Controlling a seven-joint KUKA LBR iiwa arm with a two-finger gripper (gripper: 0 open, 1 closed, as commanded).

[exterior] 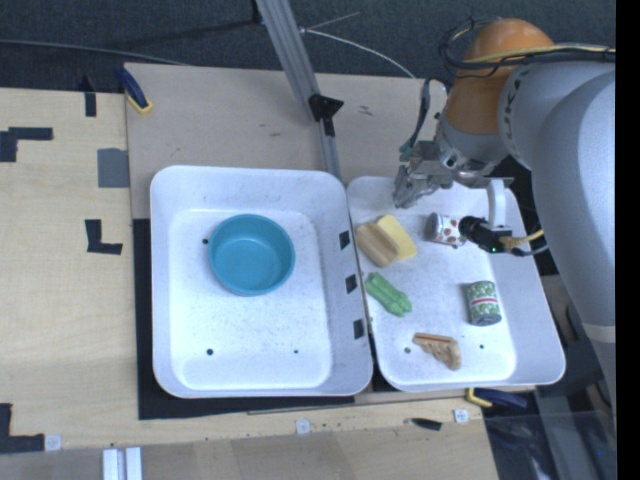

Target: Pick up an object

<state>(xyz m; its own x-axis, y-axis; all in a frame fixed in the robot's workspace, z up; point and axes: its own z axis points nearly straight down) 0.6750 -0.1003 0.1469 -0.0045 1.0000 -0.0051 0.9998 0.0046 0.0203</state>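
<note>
My gripper hangs over the far left part of the right bin, its fingertips just behind a yellow and tan sponge-like block. Nothing shows between the fingers. Also in that bin lie a green pickle-shaped toy, a small red and white can on its side, a green can and a brown toy piece near the front.
The left bin holds a blue bowl. A grey metal pole slants up from between the bins. The arm's grey body and orange band fill the upper right. Cables run beside the right bin's far edge.
</note>
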